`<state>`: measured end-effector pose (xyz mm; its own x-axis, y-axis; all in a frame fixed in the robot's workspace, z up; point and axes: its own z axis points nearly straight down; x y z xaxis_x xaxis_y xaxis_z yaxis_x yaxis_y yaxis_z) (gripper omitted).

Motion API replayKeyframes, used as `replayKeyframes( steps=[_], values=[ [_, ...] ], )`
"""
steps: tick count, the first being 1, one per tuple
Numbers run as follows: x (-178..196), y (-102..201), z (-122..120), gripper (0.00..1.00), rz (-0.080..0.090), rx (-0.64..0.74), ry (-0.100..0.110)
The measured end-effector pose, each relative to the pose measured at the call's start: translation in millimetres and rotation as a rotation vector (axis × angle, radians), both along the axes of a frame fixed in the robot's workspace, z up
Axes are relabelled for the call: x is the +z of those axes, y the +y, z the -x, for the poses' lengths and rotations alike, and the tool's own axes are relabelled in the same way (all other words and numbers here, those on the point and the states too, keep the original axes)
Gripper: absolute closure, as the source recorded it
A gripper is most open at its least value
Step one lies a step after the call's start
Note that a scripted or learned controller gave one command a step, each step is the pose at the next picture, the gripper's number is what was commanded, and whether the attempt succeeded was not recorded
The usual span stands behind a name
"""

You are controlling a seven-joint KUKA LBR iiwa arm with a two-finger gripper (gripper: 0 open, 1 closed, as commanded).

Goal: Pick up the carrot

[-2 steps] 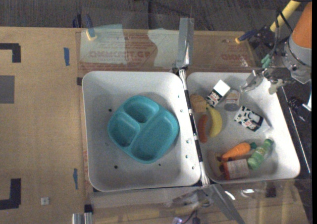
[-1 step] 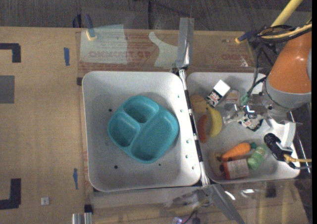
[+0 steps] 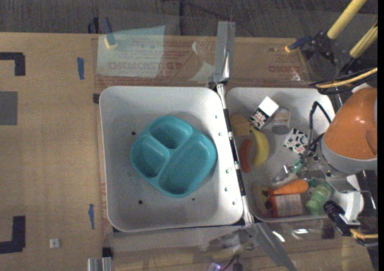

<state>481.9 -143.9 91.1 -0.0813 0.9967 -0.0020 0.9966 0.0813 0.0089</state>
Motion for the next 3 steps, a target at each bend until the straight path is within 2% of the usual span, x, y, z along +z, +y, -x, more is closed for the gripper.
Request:
replayKeyframes(
  steps=[1, 2, 3],
  values=[
    [11, -3, -2, 1.0, 0.009, -0.004, -0.01],
    [57, -19, -20, 1.0, -0.001, -0.044, 0.008],
    [57, -19, -20, 0.0, -0.001, -0.045, 0.008]
  ],
)
